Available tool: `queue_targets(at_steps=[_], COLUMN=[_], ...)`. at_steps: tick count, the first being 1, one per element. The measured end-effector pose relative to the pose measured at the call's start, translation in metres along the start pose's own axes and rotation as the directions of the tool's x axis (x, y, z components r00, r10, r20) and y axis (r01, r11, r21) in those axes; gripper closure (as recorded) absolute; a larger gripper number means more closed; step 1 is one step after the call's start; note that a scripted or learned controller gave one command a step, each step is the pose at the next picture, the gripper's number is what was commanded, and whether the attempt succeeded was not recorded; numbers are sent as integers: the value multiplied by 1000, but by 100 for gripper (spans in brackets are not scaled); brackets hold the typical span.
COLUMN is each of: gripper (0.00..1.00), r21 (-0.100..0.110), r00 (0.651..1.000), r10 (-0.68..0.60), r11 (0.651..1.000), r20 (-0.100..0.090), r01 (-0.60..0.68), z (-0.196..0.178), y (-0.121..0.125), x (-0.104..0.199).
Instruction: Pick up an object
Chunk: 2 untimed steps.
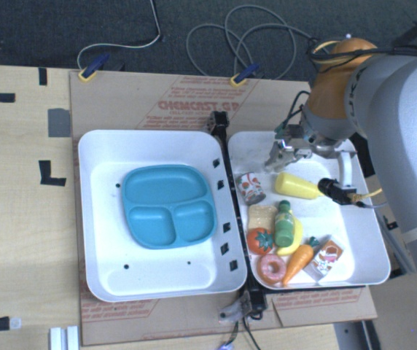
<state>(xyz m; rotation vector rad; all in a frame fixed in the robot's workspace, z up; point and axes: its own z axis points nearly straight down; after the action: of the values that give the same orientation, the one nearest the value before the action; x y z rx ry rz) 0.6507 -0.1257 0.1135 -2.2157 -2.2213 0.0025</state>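
Presumably hunting a pick, the claw (280, 154) hangs at the right white bin's (372, 232) twelve o'clock, just above the yellow plastic corn-like cylinder (297, 186); its spread can't be judged.

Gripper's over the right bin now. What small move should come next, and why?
Probably lower the gripper a little toward the yellow bottle: it hovers at the right bin's upper end, nothing shows between its fingers, and that bottle lies nearest, just below it.

Even bright light — soft focus (faint shadows).
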Motion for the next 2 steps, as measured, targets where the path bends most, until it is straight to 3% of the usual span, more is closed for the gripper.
queue_targets(at_steps=[1,2], gripper=[0,0], r21=[0,-5], r00=[1000,1000], r10=[0,1], r11=[1000,1000], r20=[0,2], r01=[0,-1], z=[0,29], y=[0,-39], x=[-1,-34])
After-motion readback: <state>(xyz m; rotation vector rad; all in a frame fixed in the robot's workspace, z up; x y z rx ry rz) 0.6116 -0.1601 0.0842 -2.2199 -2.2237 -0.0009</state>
